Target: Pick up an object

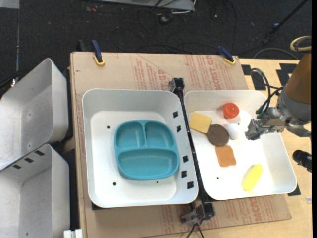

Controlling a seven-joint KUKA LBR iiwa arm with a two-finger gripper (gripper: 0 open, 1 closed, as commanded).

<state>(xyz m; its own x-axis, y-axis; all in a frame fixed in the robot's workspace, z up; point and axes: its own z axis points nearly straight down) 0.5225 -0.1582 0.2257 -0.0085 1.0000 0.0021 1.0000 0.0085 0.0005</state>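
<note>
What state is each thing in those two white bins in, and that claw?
Teal tray: flat in left bin, nothing in it.
Yellow block: flat, touching brown disc.
Red item: lying apart.
Toast: flat.
Banana: lying loose.
Claw: low over right bin, holding nothing visible.

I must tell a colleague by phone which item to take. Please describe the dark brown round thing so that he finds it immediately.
Look in the right white bin, near its middle. The brown disc lies there between a yellow wedge above-left and an orange toast-like square below. It alone is dark and round.
</note>
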